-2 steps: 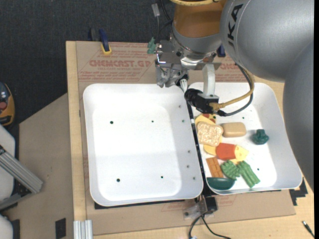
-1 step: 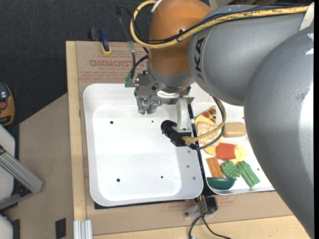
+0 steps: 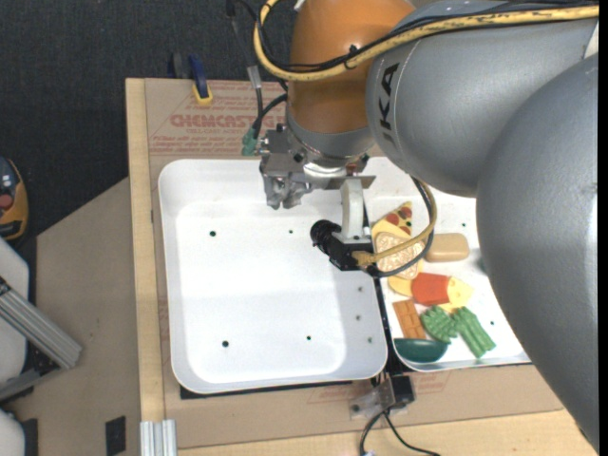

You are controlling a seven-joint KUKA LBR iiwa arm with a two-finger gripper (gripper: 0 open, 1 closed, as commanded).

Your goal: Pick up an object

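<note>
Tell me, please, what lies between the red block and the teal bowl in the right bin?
In the camera view, green toy vegetables lie between the red block and the teal bowl.

Two bins sit side by side on the bench (image 3: 142, 255); the left bin (image 3: 256, 350) lies beside the right bin (image 3: 475, 212), which holds a heap of toy food (image 3: 432, 293). The gripper (image 3: 285, 193) hangs over the left bin's far edge; a clamp (image 3: 199, 79) sits behind, at the bench's far edge.
</note>
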